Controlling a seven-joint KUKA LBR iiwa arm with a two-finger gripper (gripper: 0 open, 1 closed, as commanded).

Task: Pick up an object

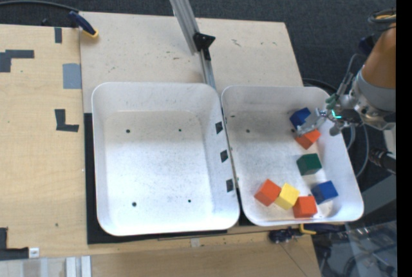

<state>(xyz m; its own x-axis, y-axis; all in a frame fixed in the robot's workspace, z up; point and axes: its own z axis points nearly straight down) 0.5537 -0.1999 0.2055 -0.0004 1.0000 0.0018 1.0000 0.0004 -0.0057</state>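
The right bin (257, 108) holds several small blocks. A blue block (299, 117) and a red-orange block (308, 137) lie near its far right wall. Below them sit a green block (309, 163) and a second blue block (325, 191). Along the front lie an orange block (267, 192), a yellow block (288, 195) and another orange block (304, 206). My gripper (322, 116) reaches over the right wall, right beside the upper blue block and just above the red-orange one. Nothing is visibly lifted.
The left bin (154, 160) adjoins the right bin. A slanted metal rail (183, 5) runs from the top down to the seam between the bins. Cables hang off the bench's right edge near the arm (380, 76).
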